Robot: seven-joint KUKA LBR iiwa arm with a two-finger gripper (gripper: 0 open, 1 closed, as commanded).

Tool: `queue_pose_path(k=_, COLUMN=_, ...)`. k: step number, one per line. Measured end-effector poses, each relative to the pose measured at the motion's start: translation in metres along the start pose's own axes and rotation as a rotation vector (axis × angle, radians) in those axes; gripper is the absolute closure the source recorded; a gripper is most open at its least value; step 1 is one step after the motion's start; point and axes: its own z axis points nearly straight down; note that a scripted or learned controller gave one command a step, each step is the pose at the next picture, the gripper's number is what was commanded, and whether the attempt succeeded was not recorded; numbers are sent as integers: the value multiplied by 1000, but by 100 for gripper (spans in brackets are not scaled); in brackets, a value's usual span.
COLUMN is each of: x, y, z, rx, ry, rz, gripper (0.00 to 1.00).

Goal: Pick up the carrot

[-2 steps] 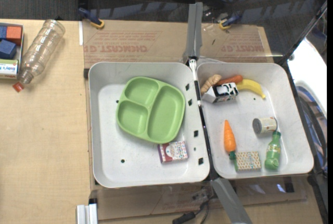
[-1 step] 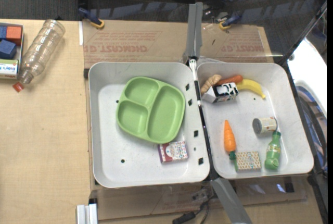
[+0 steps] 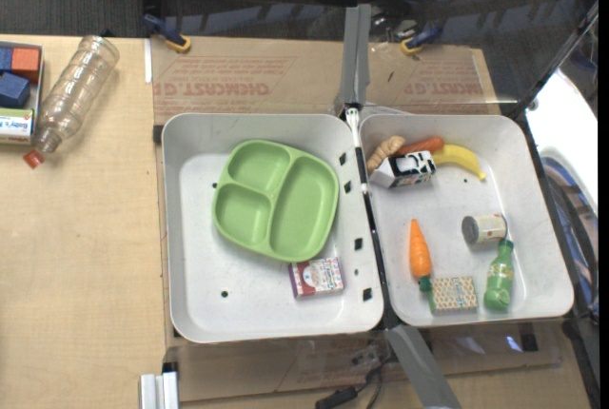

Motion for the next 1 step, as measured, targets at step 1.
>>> queue_pose_path(k=1, x=-2, y=2, z=-7, rx=1, ry=0, rz=-3, gripper=100)
